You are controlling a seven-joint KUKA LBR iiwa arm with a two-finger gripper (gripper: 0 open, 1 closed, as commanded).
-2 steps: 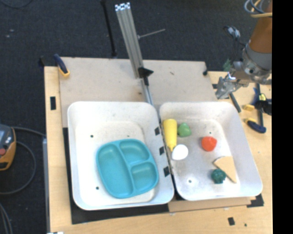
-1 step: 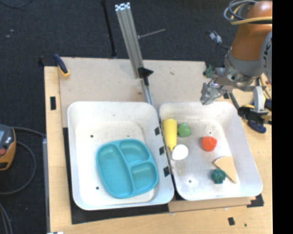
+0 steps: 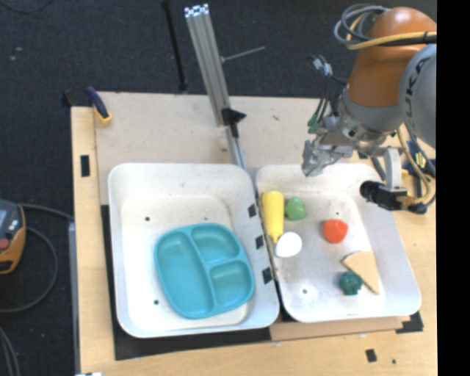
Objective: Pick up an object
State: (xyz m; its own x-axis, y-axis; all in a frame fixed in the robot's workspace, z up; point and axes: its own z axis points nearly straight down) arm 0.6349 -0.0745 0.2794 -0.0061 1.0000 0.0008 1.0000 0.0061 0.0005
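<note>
Green ball [image 3: 296, 208] sat nearest the gripper [image 3: 314, 166], in the right bin [image 3: 389, 250] beside the yellow block [image 3: 272, 213]. Looked light, round, slippery; pinch across middle. Jaw state: couldn't tell.

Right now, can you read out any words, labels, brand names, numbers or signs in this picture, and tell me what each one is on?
No readable text anywhere.
The metal post carries a small black-and-white checker marker at its top: a pattern, no letters or digits.
The blue divided plate, the yellow corn-like toy and the other toys bear no print I can make out.
The arm's grey casing shows no legible marking.
</note>
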